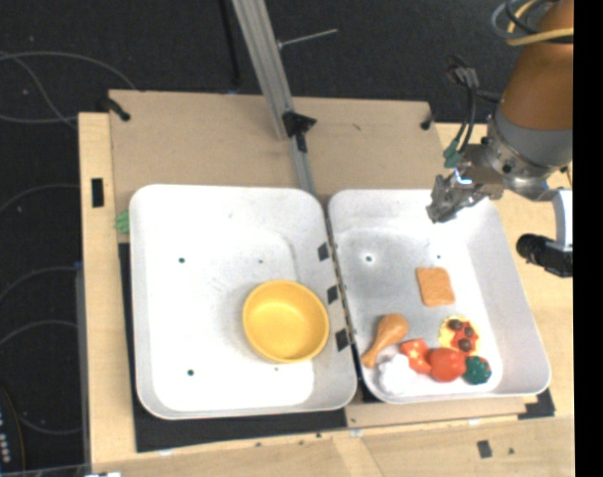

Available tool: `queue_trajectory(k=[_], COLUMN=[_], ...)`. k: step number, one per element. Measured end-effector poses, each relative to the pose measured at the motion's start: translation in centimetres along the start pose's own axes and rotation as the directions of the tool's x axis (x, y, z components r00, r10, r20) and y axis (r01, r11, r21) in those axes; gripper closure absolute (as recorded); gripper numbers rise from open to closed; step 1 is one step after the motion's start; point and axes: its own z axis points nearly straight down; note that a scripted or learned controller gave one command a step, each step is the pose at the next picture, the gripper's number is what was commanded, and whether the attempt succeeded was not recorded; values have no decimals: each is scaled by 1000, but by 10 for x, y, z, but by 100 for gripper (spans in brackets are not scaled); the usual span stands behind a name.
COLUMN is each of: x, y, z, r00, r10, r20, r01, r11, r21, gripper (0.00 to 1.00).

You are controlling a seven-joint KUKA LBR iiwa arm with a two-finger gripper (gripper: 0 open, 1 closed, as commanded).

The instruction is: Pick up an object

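My gripper (444, 207) hangs over the far right part of the right bin (380, 227), with nothing visible between its fingers. Below it in the same bin lie a tan cracker square (435, 286), a chicken drumstick (384, 337), a red tomato-like piece (442, 363) with an orange bit beside it, a green piece (477, 370) and a small yellow item with dark spots (461, 332). The gripper is well above and behind the cracker, apart from all of them.
A yellow bowl (285, 320) sits in the left bin (182, 237), near its front right. A slanted metal pole (271, 68) rises behind the gap between the bins. The arm's orange band (539, 63) is at the right.
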Motion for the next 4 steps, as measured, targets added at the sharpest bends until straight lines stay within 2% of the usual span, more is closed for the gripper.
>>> queue_trajectory(k=[2, 4], x=[95, 192], y=[38, 53], z=[36, 61], r00=[1000, 1000], r10=[1, 1], r20=[1, 0], r01=[-1, -1], r11=[1000, 1000], r21=[1, 1], gripper=[100, 100])
